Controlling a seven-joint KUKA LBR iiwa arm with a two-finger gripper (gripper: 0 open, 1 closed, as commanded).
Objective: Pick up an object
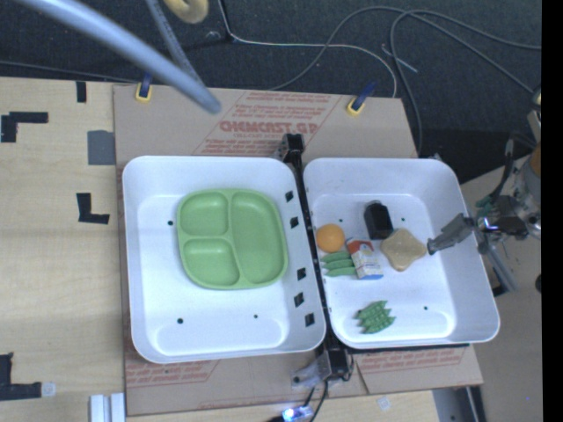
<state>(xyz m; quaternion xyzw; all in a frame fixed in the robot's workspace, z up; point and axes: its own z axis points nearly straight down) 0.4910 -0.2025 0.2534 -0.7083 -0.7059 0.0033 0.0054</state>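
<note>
At the near edge of the right bin (457, 323) lies 1 green pea pod (374, 317), alone. Farther in sits a cluster: 1 green bean-like piece (339, 265), 1 small red-and-white carton (365, 260), 1 orange ball (331, 237), 1 tan sponge-like lump (404, 250) and, farthest, 1 black block (377, 220). The carton touches the green piece; the tan lump lies just right of the carton.

The gripper (444, 238) reaches in from the right over the bin's right rim, its tip just beside the tan lump; whether its claw is spread or pressed together cannot be told, and nothing is seen between it.

The left bin (149, 323) holds 1 green divided plate (234, 238) with 3 compartments.

The 2 bins rest side by side on brown cardboard (264, 117) over a pale wooden bench (44, 262). Beyond lies dark floor with thin cables (369, 25).
</note>
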